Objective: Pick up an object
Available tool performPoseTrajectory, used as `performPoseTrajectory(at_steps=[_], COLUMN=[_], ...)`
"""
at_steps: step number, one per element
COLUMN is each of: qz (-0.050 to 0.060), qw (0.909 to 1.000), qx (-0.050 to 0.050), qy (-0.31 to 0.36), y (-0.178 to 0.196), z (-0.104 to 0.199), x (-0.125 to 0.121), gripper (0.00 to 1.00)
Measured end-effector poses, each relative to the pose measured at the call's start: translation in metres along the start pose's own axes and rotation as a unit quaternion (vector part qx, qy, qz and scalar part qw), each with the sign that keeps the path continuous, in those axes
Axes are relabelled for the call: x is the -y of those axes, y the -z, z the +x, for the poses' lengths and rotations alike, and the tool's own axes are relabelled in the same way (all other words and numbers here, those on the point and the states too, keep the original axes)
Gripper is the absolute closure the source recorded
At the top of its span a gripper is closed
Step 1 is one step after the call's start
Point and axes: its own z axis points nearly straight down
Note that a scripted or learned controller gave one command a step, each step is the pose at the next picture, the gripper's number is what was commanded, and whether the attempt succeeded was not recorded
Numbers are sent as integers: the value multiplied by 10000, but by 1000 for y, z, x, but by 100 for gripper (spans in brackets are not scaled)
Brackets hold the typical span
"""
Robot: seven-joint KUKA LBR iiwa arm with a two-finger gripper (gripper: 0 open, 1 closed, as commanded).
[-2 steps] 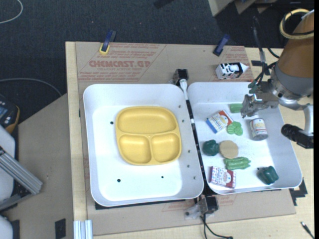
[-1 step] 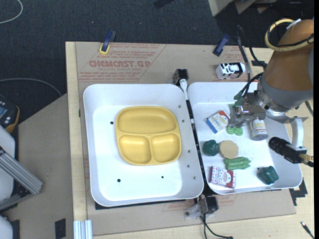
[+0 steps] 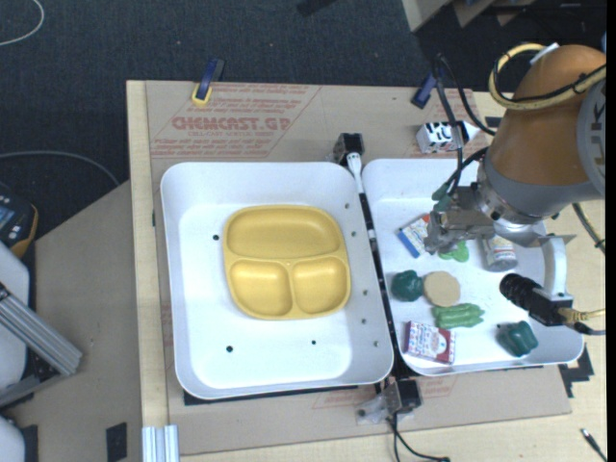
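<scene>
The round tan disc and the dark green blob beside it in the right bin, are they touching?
Cannot tell. In the camera view the tan disc and green blob sit edge to edge, with no plain gap or contact.

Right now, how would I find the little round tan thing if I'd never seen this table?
Look in the right white bin, the one without the yellow divided plate. Near its middle lies a flat tan disc, with a dark green lump on its left and a bright green toy just below. It is the bin's one round, flat, tan thing.
</scene>
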Motion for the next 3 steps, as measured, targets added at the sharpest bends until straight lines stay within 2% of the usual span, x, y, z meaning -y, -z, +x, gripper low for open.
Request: performPoseTrajectory(at_steps=[1, 2, 3], qz=[1, -3, -3], qw=[10000, 10000, 10000], qx=[6, 3, 0], qy=[-13, -20, -9], y=[-6, -2, 0], z=[1, -9, -3], x=[-4, 2, 7], gripper=[100, 100, 100])
